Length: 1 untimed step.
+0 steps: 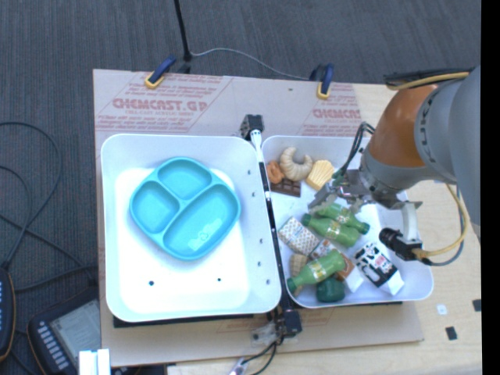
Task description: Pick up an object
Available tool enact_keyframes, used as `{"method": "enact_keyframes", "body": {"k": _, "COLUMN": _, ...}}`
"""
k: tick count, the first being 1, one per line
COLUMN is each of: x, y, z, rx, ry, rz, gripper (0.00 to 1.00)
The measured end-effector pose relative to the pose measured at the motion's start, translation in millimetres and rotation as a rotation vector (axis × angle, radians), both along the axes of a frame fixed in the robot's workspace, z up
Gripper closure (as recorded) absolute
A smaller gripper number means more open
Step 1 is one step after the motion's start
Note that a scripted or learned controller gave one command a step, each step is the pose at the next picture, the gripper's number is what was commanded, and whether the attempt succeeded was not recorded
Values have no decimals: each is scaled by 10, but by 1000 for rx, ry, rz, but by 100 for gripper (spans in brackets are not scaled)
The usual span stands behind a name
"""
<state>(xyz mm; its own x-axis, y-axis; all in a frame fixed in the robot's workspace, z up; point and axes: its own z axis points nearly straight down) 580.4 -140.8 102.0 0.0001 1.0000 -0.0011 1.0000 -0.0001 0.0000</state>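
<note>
In the right-hand shallow white bin [414, 287] the claw [337, 196] hangs over a green plastic bottle [337, 225] — its spread I cannot tell — and wants squaring across the bottle's body.

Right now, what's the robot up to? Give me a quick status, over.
Gripper low in right bin, over a green bottle. No grasp confirmed. Clutter packed close: second green bottle, croissant. Blue plate in left bin.

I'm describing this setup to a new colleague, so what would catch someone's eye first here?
The bright blue divided plate lies alone in the left bin. The right bin is crowded with toy food, including green bottles. The grey arm with its orange band reaches in from the right, its claw low over that pile.
</note>
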Motion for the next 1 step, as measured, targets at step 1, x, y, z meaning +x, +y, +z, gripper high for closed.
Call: {"method": "enact_keyframes", "body": {"k": 1, "x": 2, "y": 279, "z": -119, "rx": -6, "ry": -10, "rz": -2, "gripper": 0}}
